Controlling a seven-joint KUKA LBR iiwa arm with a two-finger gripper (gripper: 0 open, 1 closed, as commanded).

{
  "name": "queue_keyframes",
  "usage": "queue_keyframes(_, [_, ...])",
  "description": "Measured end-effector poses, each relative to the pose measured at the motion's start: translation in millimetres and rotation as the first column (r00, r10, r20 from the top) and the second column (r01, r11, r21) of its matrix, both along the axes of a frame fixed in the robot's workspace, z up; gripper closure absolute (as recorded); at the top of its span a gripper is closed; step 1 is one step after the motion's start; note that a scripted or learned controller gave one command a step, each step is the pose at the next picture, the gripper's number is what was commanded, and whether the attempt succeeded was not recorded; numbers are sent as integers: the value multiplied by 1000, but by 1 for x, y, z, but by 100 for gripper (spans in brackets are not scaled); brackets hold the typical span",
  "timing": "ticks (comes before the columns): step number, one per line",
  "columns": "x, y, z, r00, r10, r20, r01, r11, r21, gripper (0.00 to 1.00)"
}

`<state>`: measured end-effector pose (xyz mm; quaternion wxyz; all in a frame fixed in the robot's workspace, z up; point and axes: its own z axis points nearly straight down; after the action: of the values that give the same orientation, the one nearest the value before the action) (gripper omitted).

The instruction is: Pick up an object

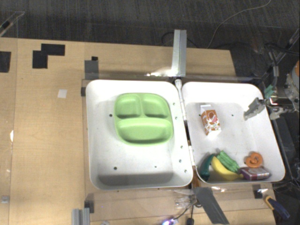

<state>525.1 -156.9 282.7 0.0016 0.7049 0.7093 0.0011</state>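
No legible text; print on small carton [210, 121] & purple packet [255, 173] too blurred to read.

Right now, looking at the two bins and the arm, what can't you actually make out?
- Gripper, camera view: small and grey at the right bin's far edge; finger state unreadable.
- Arm, camera view: cut off by the right edge.
- Small carton: its print is too small to read.
- Pile at the near wall: banana partly covered by the green item; the dark packet's label is blurred.
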Motion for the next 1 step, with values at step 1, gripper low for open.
queue_keyframes(1, [-37,17,73,999,-33,3,33,999,0,0])
